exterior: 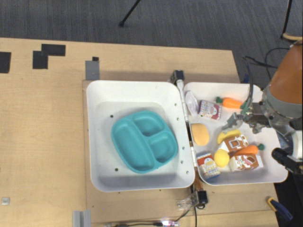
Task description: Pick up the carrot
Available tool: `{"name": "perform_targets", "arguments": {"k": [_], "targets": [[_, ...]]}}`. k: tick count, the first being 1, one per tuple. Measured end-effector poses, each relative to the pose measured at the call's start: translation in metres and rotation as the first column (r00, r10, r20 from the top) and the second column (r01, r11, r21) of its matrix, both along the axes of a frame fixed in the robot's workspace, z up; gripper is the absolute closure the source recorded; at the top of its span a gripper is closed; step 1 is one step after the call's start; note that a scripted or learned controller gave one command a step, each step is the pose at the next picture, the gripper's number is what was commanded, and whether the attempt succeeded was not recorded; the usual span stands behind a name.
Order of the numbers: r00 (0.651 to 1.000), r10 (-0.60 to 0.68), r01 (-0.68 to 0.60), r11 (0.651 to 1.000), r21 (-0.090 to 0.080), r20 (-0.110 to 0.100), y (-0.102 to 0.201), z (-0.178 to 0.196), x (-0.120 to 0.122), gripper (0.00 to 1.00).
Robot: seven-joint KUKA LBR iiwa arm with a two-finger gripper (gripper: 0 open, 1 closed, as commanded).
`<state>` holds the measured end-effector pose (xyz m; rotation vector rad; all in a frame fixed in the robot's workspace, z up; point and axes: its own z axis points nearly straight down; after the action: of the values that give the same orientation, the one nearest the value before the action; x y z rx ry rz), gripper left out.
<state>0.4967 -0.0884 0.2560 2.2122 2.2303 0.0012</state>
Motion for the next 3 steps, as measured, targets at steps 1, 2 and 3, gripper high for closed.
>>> {"name": "perform_targets", "arguments": {"k": [1, 2, 3], "targets": [[0.999, -0.053, 0.053, 0.999, -0.003, -0.002, -0.06, -0.04, 0.116, 0.0], [0.996, -0.087, 0.087, 0.996, -0.003, 0.012, -0.072, -0.157, 0.136, 0.0], [0.999, -0.049, 0.049, 0.999, 0.014, -0.016, -0.103, -0.162, 0.176, 0.0]]}}
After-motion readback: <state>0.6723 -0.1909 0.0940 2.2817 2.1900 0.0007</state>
